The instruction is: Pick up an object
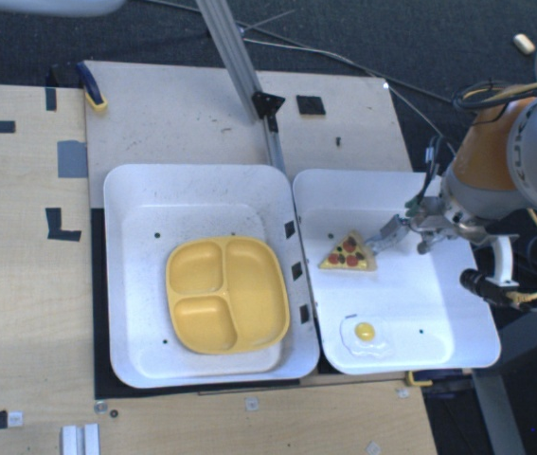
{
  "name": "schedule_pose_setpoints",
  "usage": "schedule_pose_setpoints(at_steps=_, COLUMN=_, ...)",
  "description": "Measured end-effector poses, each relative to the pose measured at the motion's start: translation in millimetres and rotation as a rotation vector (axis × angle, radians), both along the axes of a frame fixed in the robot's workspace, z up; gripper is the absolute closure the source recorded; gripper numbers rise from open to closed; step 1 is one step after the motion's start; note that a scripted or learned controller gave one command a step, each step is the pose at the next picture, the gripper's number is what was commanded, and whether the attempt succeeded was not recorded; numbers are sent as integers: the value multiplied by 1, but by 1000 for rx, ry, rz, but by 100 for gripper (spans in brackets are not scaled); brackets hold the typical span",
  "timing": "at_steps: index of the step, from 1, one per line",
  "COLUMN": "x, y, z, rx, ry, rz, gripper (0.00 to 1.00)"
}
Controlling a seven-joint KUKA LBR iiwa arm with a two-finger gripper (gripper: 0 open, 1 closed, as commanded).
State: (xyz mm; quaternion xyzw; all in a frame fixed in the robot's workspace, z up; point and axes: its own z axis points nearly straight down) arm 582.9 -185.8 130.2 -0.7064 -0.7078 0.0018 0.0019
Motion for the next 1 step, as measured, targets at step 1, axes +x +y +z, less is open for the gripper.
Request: schedule_pose_setpoints(at_steps=1, x=3, y=-2, z=-42, rx=-5, ry=-13, rz=-3, gripper=0)
